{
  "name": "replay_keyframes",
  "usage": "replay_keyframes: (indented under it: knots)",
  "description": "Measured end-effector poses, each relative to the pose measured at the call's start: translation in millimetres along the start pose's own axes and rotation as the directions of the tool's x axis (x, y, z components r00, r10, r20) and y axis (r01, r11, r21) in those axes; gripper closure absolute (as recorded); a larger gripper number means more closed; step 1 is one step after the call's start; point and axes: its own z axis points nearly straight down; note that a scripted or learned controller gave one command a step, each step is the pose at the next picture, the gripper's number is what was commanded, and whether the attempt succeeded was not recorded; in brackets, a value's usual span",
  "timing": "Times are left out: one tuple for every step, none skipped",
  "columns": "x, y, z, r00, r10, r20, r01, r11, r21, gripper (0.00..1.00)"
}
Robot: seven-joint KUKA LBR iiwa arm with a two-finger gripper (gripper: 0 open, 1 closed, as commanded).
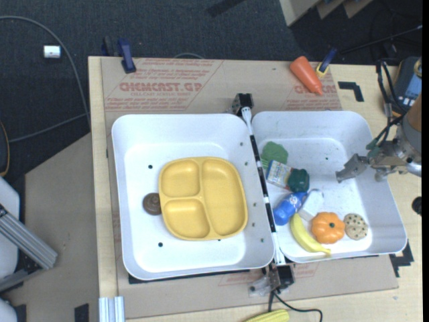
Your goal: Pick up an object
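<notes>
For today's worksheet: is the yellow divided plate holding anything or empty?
Empty: all three compartments of the plate show bare yellow.

Right bin's (348, 123) far half open; toys (315, 223) crowd its near-left.

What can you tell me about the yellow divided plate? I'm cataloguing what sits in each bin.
The yellow divided plate lies flat, face up, in the left bin, near its middle. It looks like matte plastic, a rounded rectangle turned slightly askew, with raised ridges splitting it into three compartments: two at the top and one lower down. All three look bare. A small brown round object lies against its left edge, partly tucked under the rim.
</notes>
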Motion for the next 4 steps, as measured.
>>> replay_keyframes:
  knots:
    - [83,42,79,1.000,-0.001,-0.001,0.001,1.000,0.002,0.00]
    - [84,51,104,1.000,-0.001,-0.001,0.000,1.000,-0.004,0.00]
    - [76,138,109,1.000,-0.003,-0.002,0.003,1.000,0.029,0.00]
    - [22,88,107,1.000,0.001,0.001,-0.001,1.000,0.001,0.00]
